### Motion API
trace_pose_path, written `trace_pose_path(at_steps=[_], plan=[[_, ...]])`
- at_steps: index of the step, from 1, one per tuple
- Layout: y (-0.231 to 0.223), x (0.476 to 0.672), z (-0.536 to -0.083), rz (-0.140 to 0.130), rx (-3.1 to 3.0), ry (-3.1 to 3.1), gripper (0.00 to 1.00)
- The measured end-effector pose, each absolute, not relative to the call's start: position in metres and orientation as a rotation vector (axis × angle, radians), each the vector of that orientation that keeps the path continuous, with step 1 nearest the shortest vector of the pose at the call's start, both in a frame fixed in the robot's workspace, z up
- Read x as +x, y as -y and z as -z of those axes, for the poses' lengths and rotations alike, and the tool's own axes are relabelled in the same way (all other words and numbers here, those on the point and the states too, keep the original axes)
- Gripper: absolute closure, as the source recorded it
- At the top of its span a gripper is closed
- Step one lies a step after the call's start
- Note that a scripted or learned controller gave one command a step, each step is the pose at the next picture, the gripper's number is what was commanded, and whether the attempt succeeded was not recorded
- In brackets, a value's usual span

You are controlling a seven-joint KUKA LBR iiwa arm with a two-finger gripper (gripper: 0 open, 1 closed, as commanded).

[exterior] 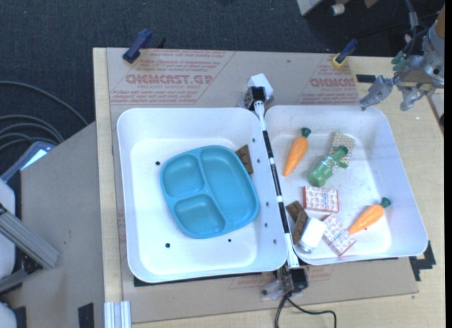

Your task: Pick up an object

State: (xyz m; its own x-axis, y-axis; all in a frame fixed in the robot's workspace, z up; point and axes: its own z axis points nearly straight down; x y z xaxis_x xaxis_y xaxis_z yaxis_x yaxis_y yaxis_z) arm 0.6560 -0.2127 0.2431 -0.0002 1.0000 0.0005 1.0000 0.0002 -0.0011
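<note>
Grey metal end effector (390, 95) at the upper right, two fingers spread apart and closed on nothing, hanging over the far right corner of the right shallow white plastic bin (402, 178), just beyond its rim. Nearest below, inside that bin: long orange toy carrot with a green top (296, 153), lying at a slant near the bin's far left; just right of it, small tan patterned packet (342, 143); touching that packet, green plastic bottle (327, 167), tipped on its side. Further toward the near edge: flat red-and-white checked packet (320, 198) at mid-bin; second orange toy carrot with a green top (367, 216) near the right wall, well apart from the first; white cylindrical cup (312, 233) on its side near the left wall, touching a dark brown block (296, 213); another red-and-white patterned packet (339, 235) just beside the cup. Across the black-and-white divider strip (272, 171), left shallow white plastic bin (141, 235) with a blue plastic compartment tray (208, 191) at its middle, three sections, set at a slight turn; small brown piece (244, 159) showing at the tray's right edge. Beneath both bins, tan wooden bench (176, 79) printed with red lettering, with a blue clamp (137, 45) at its far left corner and a yellow-and-blue clamp (344, 52) at the far right. Beyond the bench, dark carpet (56, 22) and grey cables (35, 121) at the left.
</note>
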Motion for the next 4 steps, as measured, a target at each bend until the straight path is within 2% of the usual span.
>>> trace_pose_path(at_steps=[1,2,4], plan=[[0.115,0.666,-0.146,-0.001,-2.217,2.221,0.0],[0.097,0.642,-0.084,-0.002,-2.219,2.22,0.0],[0.094,0.667,-0.085,0.002,-2.221,2.224,0.0]])
